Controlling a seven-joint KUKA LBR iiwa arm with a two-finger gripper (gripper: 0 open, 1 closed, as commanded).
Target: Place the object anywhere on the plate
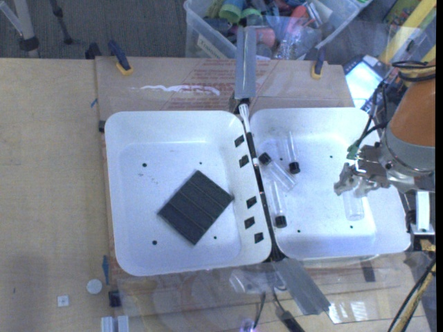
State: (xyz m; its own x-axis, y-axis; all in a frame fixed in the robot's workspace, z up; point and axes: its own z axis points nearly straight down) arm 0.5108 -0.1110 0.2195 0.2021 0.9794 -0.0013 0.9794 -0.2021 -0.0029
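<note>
Tool [354, 185] over right bin, clear tube [354, 207] beneath

**Colours and patterns across the bench**

Two white bins: left bin [124, 185], right bin [325, 241], each speckled with a few small dark dots. In the left, a dark grey, near-black plate [196, 207] ruled with faint parallel lines. In the right, clear tubes [277, 185] capped in black. Along the shared rim, a row of small black squares [248, 185]. Above the wrist, an orange band [419, 113]; below it, a grey and silver gripper [351, 183] with a touch of green. Pale tan wooden bench [41, 185]. Brown cardboard sheet [180, 85] streaked with white, pinned by orange-and-blue clamps [121, 59]. Behind, a translucent tub [277, 12] of toys in blue, green, pink and red.
</note>
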